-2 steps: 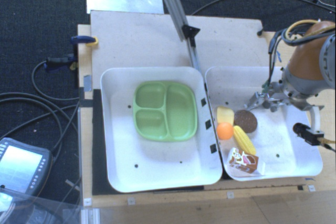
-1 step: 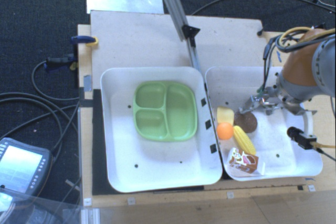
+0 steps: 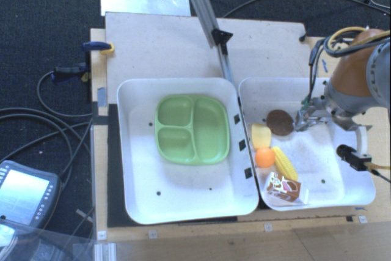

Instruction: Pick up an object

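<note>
At the right of the frame the gripper [image 3: 303, 121] hangs low in the right bin [image 3: 354, 189], just beside the brown round object [image 3: 280, 122]; whether its pincer is apart or together cannot be told, so a good pick means centring over that disc before closing. Lower in this bin lie a yellow block [image 3: 261, 136], an orange ball [image 3: 265, 158], a corn cob [image 3: 285, 162] and a printed packet [image 3: 283, 187]. The left bin [image 3: 137, 186], mid-frame, holds a green divided plate [image 3: 192, 129].

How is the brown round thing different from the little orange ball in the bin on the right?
The brown disc looks flat and dark; the orange ball is bright and rounded. The disc is wider than the ball. The disc lies right beside the gripper; the ball sits further off, between a yellow block and a corn cob. Both lie in the right bin.
</note>
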{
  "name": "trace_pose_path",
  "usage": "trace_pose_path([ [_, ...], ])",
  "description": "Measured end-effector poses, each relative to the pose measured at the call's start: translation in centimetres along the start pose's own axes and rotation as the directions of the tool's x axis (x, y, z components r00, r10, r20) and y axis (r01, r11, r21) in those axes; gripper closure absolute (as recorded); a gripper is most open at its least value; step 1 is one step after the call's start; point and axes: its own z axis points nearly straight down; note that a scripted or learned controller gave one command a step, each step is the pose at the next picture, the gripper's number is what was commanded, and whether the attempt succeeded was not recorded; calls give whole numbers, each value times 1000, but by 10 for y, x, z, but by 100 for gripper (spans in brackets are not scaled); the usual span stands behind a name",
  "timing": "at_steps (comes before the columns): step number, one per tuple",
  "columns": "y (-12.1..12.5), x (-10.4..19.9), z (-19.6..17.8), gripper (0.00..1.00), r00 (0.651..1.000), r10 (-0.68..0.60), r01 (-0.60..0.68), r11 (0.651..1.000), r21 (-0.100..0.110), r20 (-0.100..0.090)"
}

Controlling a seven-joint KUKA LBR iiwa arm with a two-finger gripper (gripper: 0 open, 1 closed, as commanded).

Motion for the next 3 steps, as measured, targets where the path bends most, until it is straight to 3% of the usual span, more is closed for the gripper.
trace_pose_path([
  [3,8,-11,-162,100,1000,-7,7,1000,-1,2],
])
